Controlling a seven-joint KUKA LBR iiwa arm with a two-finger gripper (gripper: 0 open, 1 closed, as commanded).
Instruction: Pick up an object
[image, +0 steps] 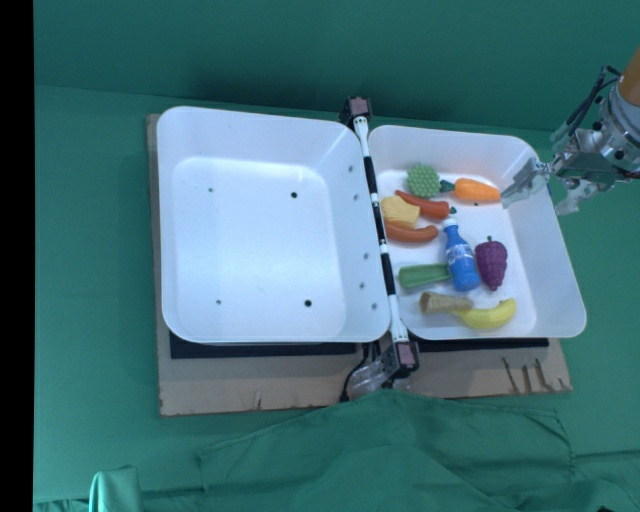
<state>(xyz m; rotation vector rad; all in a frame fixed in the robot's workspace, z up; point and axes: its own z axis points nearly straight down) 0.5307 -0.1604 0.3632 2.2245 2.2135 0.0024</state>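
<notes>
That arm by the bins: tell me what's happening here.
The gripper hangs over the right bin's far right edge, holding nothing. All the toy food lies in that bin, including a carrot, blue bottle, purple grapes and banana. Nothing is picked up yet.

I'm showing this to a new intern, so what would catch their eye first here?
Probably the heap of bright toy food in the right bin: a blue bottle, purple grapes, a yellow banana and an orange carrot. Next, the gripper hanging over that bin's far right corner, and the big white left bin beside it.
</notes>
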